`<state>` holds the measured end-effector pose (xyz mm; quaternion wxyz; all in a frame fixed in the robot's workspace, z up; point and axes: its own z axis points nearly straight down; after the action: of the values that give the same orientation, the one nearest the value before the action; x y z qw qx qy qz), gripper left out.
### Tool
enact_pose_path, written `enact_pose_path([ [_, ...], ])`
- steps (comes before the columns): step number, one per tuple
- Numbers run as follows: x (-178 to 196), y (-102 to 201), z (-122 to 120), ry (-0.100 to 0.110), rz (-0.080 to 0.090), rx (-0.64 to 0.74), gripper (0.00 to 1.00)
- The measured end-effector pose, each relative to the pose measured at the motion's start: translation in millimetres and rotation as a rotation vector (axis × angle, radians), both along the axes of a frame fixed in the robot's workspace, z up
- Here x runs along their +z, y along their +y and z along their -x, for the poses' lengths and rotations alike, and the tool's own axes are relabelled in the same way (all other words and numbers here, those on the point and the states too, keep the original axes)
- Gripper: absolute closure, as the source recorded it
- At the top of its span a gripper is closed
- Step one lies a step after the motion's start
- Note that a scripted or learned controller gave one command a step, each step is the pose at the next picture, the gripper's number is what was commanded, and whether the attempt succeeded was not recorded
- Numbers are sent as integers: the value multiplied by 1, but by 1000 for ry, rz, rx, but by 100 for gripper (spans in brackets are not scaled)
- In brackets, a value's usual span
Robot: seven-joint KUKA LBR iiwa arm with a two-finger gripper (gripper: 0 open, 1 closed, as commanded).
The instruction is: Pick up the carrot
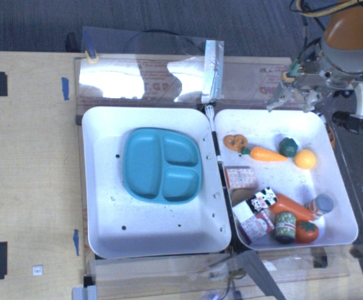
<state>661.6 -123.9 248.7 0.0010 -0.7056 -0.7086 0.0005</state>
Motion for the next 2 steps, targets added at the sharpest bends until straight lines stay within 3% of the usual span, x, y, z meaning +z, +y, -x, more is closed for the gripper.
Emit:
enact_pose_path([
  [1, -117, 33, 50, 8, 0, -3, 0],
  [2, -151, 18, 44, -28, 8, 53, 0],
])
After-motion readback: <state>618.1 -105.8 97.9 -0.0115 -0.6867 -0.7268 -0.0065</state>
